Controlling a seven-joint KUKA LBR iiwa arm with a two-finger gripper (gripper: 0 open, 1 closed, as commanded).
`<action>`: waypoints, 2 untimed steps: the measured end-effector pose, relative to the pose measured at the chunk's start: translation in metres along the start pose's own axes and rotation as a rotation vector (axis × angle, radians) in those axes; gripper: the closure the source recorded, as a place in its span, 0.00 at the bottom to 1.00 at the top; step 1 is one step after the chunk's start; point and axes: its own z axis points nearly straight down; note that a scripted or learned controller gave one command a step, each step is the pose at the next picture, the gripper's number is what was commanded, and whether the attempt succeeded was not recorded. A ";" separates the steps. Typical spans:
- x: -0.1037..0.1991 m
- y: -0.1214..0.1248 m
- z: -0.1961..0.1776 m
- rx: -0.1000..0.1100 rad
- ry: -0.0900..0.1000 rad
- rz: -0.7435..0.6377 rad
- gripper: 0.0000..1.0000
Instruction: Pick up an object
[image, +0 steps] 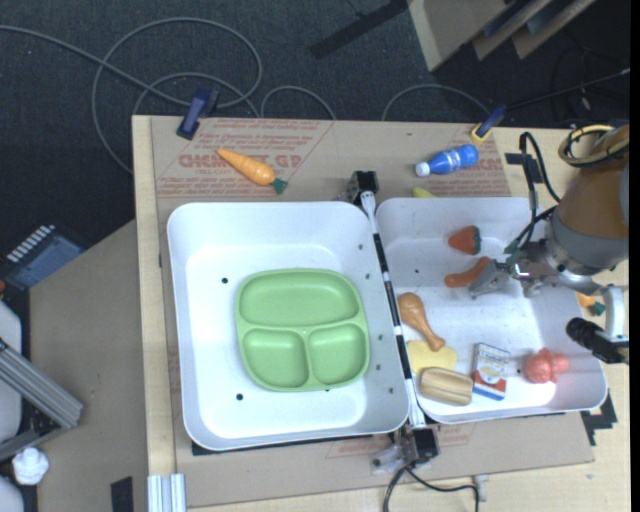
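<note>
White right bin (560, 395): shallow, edge to edge with the left bin, toys scattered over its floor
Near edge of right bin: bread roll (445, 385), small red-and-white carton (489, 366) just beside it, pink round toy (541, 367) toward the right rim
Mid right bin: yellow cheese wedge (428, 354) touching the roll's far side, chicken drumstick (417, 314) just beyond, near the divider
Left bin (200, 300): holds a green three-compartment plate (301, 329)
Gripper (497, 277): low in the right bin, tips at an orange-brown sausage-shaped toy (466, 275); cannot tell if the tips are apart or together, or if the toy sits between them
Arm (592, 215): enters from the right, orange band above the wrist
Far right bin: red-orange toy with green top (463, 239)
Bench beyond the bins: carrot (248, 166), blue bottle (448, 160)
</note>
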 end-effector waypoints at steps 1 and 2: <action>0.036 0.101 0.011 -0.011 0.000 -0.002 0.00; 0.036 0.101 0.000 -0.013 -0.002 -0.004 1.00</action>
